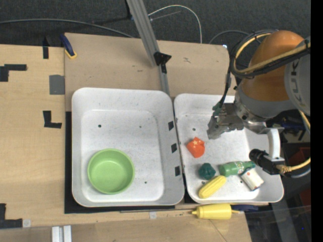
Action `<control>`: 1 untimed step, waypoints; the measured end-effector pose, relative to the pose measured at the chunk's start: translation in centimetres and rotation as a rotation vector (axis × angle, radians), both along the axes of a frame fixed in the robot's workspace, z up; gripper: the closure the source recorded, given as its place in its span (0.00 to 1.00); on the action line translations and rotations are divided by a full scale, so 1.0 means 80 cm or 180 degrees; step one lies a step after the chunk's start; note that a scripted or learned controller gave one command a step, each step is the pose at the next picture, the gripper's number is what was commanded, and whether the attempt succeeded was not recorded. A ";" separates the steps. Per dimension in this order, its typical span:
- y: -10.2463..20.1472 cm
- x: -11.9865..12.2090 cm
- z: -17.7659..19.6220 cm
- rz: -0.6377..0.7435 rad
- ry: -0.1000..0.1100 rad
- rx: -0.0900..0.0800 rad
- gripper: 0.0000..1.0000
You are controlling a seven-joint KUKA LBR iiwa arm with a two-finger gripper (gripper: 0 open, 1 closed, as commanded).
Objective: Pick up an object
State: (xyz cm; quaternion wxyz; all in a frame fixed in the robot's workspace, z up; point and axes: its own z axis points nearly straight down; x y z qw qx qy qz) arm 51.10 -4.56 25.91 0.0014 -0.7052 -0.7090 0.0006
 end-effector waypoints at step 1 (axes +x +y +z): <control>0.072 0.004 -0.021 0.0005 0.0006 0.0000 1.00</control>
